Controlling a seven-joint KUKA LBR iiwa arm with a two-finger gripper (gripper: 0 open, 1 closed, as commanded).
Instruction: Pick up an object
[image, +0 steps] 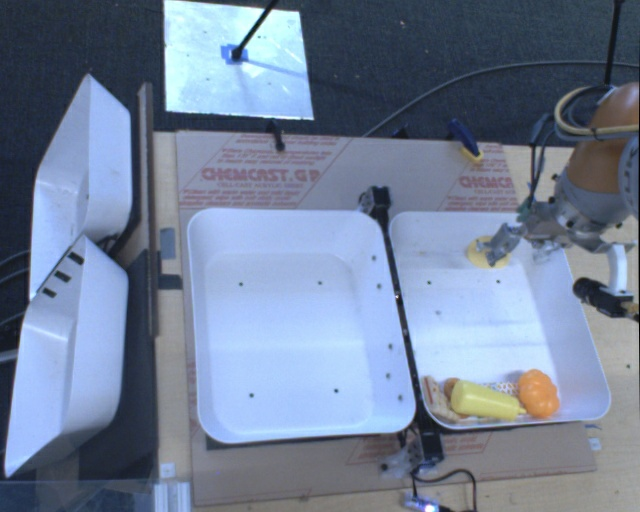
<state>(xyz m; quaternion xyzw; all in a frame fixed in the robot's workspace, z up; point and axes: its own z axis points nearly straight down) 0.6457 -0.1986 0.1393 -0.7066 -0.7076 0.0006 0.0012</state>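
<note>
A small pale yellow object (489, 252) lies on the floor of the right bin (500, 320) near its far wall, and the tool (507, 240) sits right at it, one grey finger reaching down to its upper right edge; whether the fingers are spread or closed, and whether anything is between them, I cannot tell from this slanted view. To do the grasp well, the fingers should straddle the yellow piece squarely before closing, low enough to catch its sides without jamming into the bin floor, and clear of the nearby wall. Well apart, at the near edge of the same bin, lie a yellow banana-like toy (483, 400), an orange round toy (539, 393) and a tan flat piece (436, 395). The left bin (290, 320) lies beside it on the surface (300, 165)
</note>
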